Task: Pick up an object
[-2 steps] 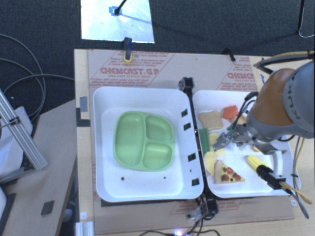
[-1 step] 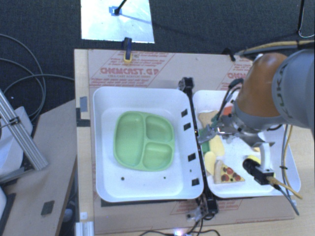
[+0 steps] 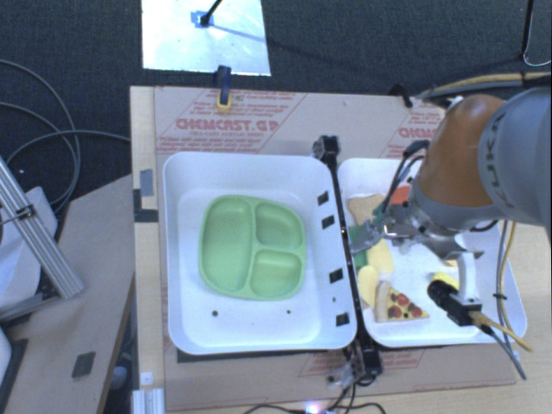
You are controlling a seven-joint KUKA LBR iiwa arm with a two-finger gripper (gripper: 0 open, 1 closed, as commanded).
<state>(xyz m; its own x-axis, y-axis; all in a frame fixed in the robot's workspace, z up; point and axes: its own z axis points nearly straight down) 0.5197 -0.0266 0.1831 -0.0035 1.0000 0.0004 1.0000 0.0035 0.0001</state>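
The arm reaches in from the right and its tool (image 3: 373, 231) hangs low over the far left part of the right bin (image 3: 496, 322), above a small pile of toy food; whether the tool is wide, narrow or holding anything I cannot tell, since the wrist hides it. This looks like the approach step, with nothing seen lifted yet. The next move probably calls for settling on one piece and closing on it. Two white bins sit side by side on the tabletop. The left bin (image 3: 185, 317) holds one green divided plate (image 3: 252, 247). Nearer in the right bin lies one pizza slice (image 3: 398, 304), with one yellow piece (image 3: 368, 281) and one tan piece (image 3: 364, 205) close by
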